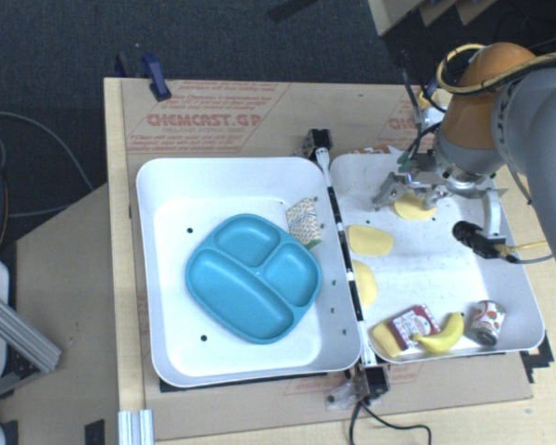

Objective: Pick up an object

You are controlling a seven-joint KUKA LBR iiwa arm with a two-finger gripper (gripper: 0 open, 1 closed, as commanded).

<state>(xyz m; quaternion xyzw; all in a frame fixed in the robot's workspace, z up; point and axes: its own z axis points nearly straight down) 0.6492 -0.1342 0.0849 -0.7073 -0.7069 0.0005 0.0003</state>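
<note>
We see the jaws (pixel 413 193) lowered into the far part of the right bin (pixel 528 327), directly over one pale yellow disc (pixel 413 210); we cannot tell whether they are released or clenched, nor whether they touch the disc. Counting outward from the jaws: a second yellow piece (pixel 370 240) lies just to the near left of them, and a third yellow piece (pixel 363 283) sits further toward us against the divider between the bins. Well away from the jaws, along the near edge of that bin, we count one red packet (pixel 410 326), one banana (pixel 442 335) just beside it, and one small can (pixel 486 320) on its side to the right of the banana. Across the divider, well to the left of the jaws, the left bin (pixel 157 248) holds one blue divided plate (pixel 252 276) and one small patterned object (pixel 303 220) touching the plate's far right rim. Both bins rest on the tabletop (pixel 213 114).
</note>
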